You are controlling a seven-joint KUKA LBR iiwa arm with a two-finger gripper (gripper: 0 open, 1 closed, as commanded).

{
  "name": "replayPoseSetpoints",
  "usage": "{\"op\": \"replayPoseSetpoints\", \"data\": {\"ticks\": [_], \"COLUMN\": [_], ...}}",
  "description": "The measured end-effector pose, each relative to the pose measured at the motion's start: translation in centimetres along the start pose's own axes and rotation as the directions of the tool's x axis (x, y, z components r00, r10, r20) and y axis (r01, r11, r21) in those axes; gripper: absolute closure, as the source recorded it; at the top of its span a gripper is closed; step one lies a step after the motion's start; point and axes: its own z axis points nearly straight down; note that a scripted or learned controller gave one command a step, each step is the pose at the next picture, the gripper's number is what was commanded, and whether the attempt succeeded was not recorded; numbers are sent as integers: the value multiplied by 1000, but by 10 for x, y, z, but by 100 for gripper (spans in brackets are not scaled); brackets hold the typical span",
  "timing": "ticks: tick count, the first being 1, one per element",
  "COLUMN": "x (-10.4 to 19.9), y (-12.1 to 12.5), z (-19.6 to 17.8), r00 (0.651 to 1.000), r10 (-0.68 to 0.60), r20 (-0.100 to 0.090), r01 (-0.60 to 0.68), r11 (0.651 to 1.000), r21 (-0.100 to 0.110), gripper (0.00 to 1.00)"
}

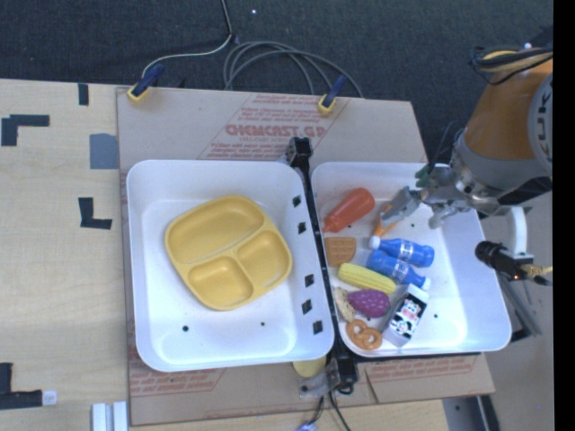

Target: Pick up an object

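Gripper (pixel 406 206) over upper part of right bin (pixel 476 268), above toy pile; can't tell if clenched or released, nothing seen in grasp. Just below-left: blue bottle (pixel 402 256), orange carrot (pixel 349 208), corn cob (pixel 367 278), purple grapes (pixel 369 303), pretzel (pixel 364 335), b/w carton (pixel 407 317). Left bin (pixel 148 268) w/ yellow divided plate (pixel 227 250).

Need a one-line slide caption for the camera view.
Gripper poised over toy food in the right bin, near the blue bottle; yellow divided plate in the left bin.
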Motion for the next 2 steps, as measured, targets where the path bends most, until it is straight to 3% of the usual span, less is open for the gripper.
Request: {"op": "replayPoseSetpoints", "data": {"ticks": [1,2], "x": [9,35], "y": [37,97], "z": [111,93], "r00": [1000,1000], "r10": [-2,-4], "r20": [0,2], "r01": [2,4], "r11": [1000,1000], "r21": [5,-4], "gripper": [0,0]}}
